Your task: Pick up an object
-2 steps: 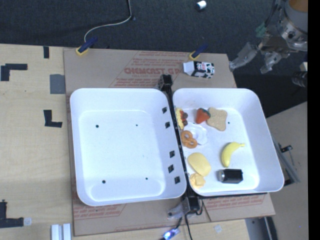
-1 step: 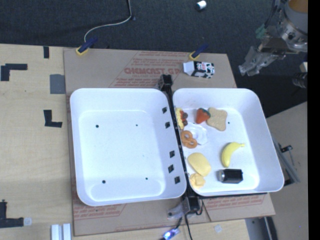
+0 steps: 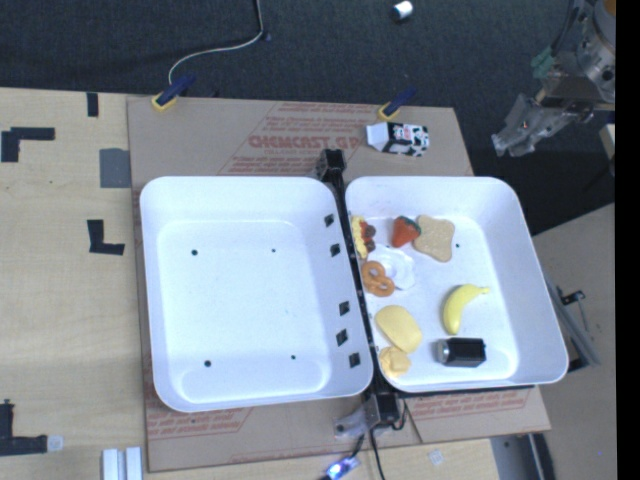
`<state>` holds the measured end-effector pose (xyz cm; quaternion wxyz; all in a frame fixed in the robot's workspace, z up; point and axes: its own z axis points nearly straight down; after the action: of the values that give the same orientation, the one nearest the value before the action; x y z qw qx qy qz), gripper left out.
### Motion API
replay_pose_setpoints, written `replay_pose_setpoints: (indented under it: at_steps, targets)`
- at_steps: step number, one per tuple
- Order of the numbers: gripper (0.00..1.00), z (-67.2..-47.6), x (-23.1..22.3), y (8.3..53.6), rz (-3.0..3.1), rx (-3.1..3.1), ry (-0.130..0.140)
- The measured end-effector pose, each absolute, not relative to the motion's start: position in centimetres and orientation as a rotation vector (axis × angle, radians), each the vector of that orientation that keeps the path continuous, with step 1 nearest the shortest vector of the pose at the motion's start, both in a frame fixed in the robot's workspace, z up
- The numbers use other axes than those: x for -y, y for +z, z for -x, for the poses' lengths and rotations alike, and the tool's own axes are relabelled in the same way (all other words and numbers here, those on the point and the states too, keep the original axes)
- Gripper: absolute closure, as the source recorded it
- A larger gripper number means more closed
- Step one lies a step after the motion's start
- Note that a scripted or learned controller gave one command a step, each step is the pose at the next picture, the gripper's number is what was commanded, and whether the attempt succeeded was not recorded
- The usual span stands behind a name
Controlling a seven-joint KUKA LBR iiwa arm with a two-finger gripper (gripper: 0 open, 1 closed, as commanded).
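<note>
Two shallow, glossy white bins: the left bin [image 3: 235, 298] and the right bin [image 3: 505, 268], which holds a curved yellow banana [image 3: 460, 306] and small black box [image 3: 460, 351]. The gripper [image 3: 525, 128] hangs well outside, upper right, carrying nothing.

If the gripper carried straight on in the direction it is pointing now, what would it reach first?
The gripper hangs off the bench, angled down and left. That line seems to lead to the far right rim of the right bin, before the toast slice. Depth is unclear from this view.
</note>
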<state>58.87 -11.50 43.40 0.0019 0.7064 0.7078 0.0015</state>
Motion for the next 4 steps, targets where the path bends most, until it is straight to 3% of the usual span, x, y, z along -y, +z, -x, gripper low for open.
replay_pose_setpoints:
  at_steps: [1, 2, 3, 4]
  targets:
    - [1.0, -55.8, 11.1, 49.4, -2.215, -2.22, 0.007]
    - [1.0, -50.5, 11.2, 53.8, -2.218, -2.219, 0.005]
    - [1.0, -48.6, 14.3, 53.5, -2.222, -2.22, -0.001]
    - [1.0, -48.4, 16.9, 53.5, -2.221, -2.219, -0.001]
